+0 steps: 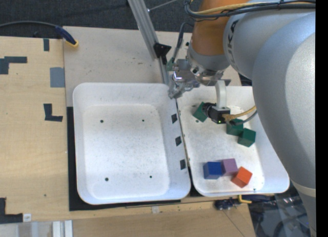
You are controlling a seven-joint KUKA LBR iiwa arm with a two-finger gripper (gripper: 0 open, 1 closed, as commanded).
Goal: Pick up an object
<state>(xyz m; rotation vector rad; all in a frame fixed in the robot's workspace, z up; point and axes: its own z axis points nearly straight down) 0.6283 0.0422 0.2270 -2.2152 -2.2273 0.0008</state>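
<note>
The right bin [266,179] holds several small blocks. A green block [199,112] lies near its upper left, and two more green blocks [234,126] [247,137] sit toward the middle right. Along the front lie a blue cube [212,169], a purple cube [229,166] and an orange cube [242,176], close together. My gripper [177,83] hangs over the bin's top-left corner, by the divide between the bins, up and to the left of the nearest green block. I see no block between its tips.
The left bin [82,128] stands beside the right one. A slanted metal pole [142,16] crosses behind the gripper. The big grey arm covers the right side. A blue and yellow cable end [67,36] lies on the bench at upper left.
</note>
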